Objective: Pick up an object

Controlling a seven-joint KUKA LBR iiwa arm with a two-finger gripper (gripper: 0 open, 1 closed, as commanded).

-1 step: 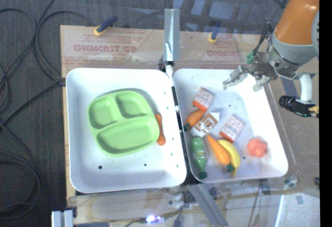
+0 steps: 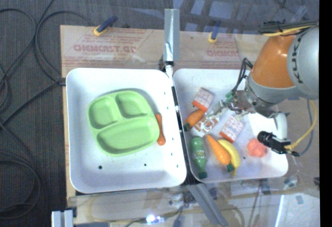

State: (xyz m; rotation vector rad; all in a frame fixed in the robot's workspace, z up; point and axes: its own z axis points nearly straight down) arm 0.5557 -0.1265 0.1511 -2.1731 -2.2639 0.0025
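Observation:
The right bin holds several toy foods. An orange-and-white carton lies at its upper left, with a small carrot and a pale packet below it. Another orange packet lies mid-bin. Along the front lie a green bottle, a bigger carrot, a banana and a pink-red fruit. My gripper hangs low over the bin's middle, between the carton and the mid-bin packet, just right of the pale packet. Nothing visibly sits in it.
The left bin bears a green divided plate with a thin orange stick at its right edge. A metal post rises behind the wall between the bins. A black connector with a yellow cable hangs near the pink-red fruit.

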